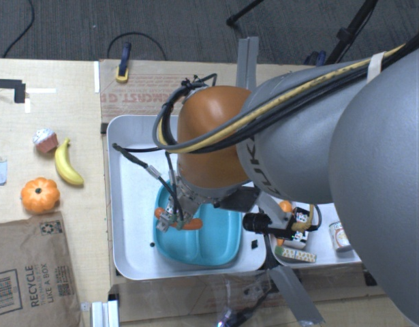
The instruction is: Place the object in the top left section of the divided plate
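We see the gripper [174, 216] low over the blue divided plate [212, 240], at the plate's upper left part, with a small orange object [189, 224] just beside its tip on the plate; the fingers' state we cannot tell.

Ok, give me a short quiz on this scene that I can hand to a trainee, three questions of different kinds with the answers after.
1. True or false: the blue plate lies inside a white bin.
2. Multiple choice: what sits on the wooden bench nearest the banana? A) a cupcake B) a spoon C) a mug
3. Short answer: over what does the gripper hang?

Key
1. True.
2. A, the cupcake; the small pumpkin lies a little further off.
3. Over the left part of the blue plate, with a small orange thing beside its tip.
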`<state>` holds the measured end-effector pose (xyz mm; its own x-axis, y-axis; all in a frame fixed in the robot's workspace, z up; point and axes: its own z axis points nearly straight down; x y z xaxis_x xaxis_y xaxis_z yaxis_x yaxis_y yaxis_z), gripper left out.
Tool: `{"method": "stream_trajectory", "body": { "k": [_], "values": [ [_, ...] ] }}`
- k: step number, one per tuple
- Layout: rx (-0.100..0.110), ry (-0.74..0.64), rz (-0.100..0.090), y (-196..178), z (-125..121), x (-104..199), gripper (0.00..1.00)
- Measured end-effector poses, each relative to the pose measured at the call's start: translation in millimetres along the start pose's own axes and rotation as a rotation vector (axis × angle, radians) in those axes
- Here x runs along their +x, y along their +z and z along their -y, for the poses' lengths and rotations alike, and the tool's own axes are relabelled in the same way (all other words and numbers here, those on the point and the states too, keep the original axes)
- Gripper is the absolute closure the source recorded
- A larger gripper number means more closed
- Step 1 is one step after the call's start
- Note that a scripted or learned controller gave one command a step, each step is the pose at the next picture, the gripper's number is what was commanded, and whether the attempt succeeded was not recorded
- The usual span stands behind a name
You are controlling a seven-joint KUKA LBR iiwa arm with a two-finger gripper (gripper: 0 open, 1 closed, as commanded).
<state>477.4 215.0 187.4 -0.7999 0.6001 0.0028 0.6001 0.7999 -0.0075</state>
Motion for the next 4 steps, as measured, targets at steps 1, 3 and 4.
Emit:
{"method": "stream_trajectory", "body": {
  "k": [1,3,4],
  "values": [
    [-0.004,-0.196,0.004,-195,27,-25,1.0],
    [-0.004,-0.477,0.002,-142,70,-54,1.0],
    [-0.003,-0.741,0.001,-76,-2,1,1.0]
  ]
}}
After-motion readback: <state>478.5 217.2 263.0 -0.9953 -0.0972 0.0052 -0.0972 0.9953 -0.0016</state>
